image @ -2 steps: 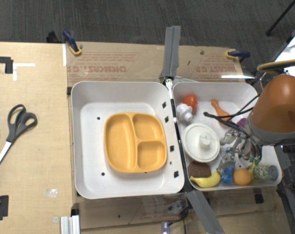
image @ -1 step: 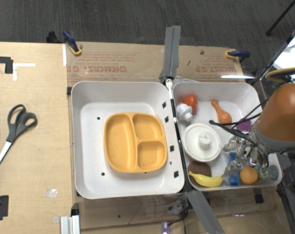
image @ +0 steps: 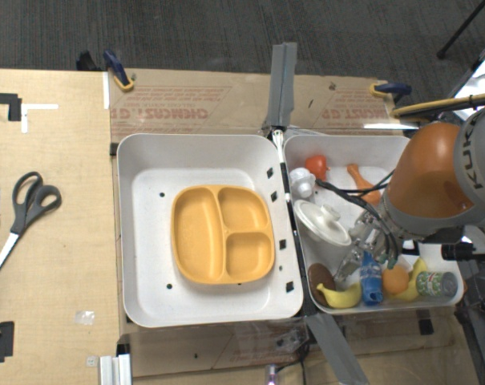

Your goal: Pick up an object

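banana lies crosswise at your right bin's front edge; gripper hovers over the blue bottle, which points front-to-back; grip can't be told.

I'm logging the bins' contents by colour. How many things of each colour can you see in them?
Yellow: 3 - plate, bananas
Orange: 2 - carrot, orange
Red: 1 - tomato
White: 1 - cup
Blue: 1 - bottle
Brown: 1 - lump
Green: 1 - can
Total: 10
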